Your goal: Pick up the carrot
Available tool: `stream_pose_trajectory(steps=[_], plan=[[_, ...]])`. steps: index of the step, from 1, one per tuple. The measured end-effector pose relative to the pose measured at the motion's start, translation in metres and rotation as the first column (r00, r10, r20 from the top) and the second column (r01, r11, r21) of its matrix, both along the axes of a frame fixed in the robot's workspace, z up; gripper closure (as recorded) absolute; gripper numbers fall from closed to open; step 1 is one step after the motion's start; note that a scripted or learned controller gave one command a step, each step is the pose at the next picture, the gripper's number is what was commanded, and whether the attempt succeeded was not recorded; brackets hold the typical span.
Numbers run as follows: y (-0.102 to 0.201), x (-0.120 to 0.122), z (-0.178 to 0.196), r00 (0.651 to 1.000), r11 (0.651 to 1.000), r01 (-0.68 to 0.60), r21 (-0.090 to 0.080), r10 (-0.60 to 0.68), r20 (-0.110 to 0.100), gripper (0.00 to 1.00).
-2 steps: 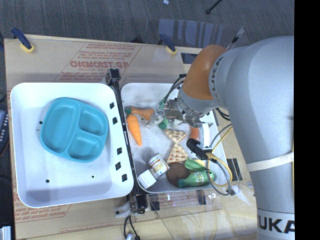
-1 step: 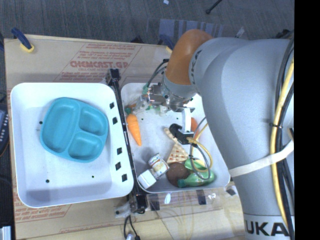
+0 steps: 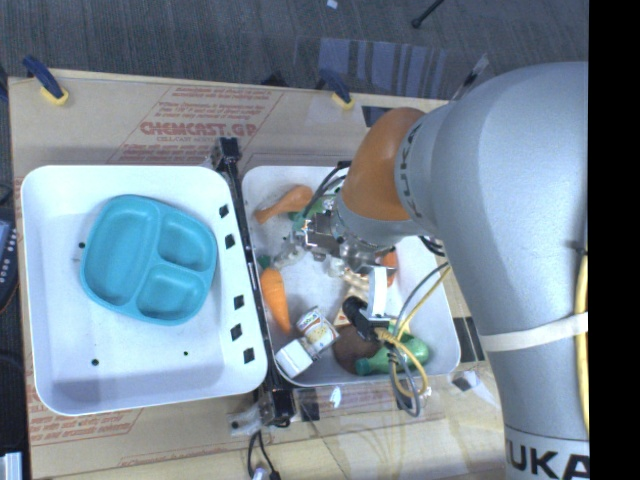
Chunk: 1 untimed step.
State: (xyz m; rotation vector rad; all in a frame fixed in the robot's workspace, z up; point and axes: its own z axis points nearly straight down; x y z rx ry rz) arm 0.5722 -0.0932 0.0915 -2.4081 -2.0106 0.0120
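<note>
Camera view: arm bends down over right bin (image 3: 440, 343), gripper (image 3: 318, 236) near carrot (image 3: 275, 298).

A cardboard-covered bench (image 3: 120, 118) bears two white bins (image 3: 60, 368) side by side.

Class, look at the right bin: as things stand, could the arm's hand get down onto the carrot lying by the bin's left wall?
Probably yes. The carrot lies uncovered, its top free, with the hand just above and right of it. The bin wall alongside and the small bottle near its lower end could crowd the grasp.
</note>
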Motion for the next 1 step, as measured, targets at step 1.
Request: stream_pose_trajectory(steps=[1], plan=[[0.0002, 0.0003, 0.0098, 1.0, 1.0, -0.009, 0.001, 0.009, -0.005, 1.0]])
